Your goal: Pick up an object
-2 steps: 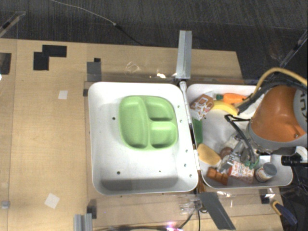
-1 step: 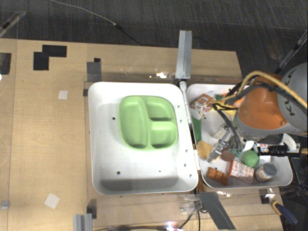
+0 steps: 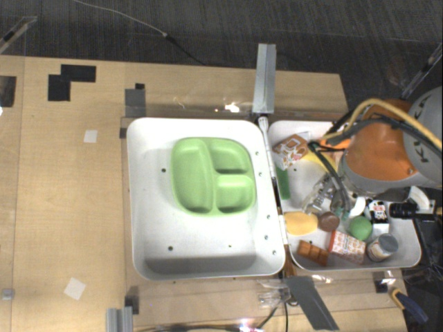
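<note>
The gripper [image 3: 328,200] hung low in the right bin [image 3: 302,185], near a yellow object [image 3: 299,223] (brown piece [image 3: 328,221] beside it). Whether it was open or gripping anything could not be told.

The grey arm [image 3: 423,120], with a glossy orange band [image 3: 377,151] and yellow cables [image 3: 367,105], carries a silvery metal end effector [image 3: 329,199].

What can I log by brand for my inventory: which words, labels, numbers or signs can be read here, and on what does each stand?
Nothing can be read as text.
Patterned packet in the right bin: print too blurred to read.
Red and white box: print too small to read.
Small black and white item: markings too small to read.
Green tray: no text seen.
</note>
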{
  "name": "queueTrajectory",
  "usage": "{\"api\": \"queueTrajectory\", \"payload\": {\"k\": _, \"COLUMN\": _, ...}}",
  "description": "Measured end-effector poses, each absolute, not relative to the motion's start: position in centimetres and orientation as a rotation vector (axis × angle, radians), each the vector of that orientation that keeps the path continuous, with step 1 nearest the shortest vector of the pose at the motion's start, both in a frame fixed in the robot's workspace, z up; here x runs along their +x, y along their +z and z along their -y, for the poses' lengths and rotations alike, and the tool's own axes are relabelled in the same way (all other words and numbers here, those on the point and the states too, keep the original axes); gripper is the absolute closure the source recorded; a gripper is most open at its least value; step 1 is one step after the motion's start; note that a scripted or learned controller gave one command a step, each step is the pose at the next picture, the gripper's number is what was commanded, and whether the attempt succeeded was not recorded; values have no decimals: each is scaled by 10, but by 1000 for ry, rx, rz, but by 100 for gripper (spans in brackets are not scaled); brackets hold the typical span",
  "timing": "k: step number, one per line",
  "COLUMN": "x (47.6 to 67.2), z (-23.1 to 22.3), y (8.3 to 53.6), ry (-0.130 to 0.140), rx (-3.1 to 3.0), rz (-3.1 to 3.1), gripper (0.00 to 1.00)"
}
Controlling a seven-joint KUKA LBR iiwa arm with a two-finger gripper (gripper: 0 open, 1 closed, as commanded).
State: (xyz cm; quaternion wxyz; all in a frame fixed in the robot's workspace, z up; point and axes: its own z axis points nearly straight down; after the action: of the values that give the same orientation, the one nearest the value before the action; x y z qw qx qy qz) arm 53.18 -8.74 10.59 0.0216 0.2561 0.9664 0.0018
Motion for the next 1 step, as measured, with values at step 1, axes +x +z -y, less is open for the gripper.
{"api": "queueTrajectory", "payload": {"k": 1, "x": 585, "z": 97, "y": 253, "ry": 3, "rx": 633, "rz": -3059, "gripper": 100}}
